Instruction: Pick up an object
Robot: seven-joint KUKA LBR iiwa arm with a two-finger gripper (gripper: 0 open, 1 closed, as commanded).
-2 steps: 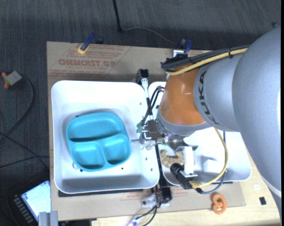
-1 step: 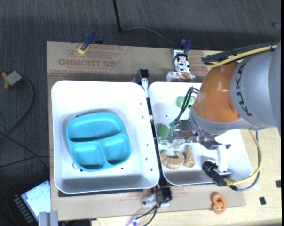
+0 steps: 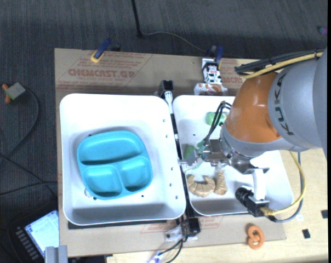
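My gripper [image 3: 213, 159] reaches down into the right bin [image 3: 275, 193], under the arm's orange band and grey wrist. Just below it lie tan, bread-like pieces [image 3: 206, 186] on the bin floor, near the front left corner. A green object [image 3: 213, 118] peeks out at the back of the bin, partly hidden by the arm, and a small green bit [image 3: 201, 145] shows left of the wrist. The arm covers much of the right bin's middle.
The left bin [image 3: 72, 114] holds a blue three-compartment tray [image 3: 114, 164]. A black divider [image 3: 175, 130] runs between the bins. An orange ring [image 3: 255, 236] lies on the bench in front of the right bin. Clamps and cables sit at the board's back edge.
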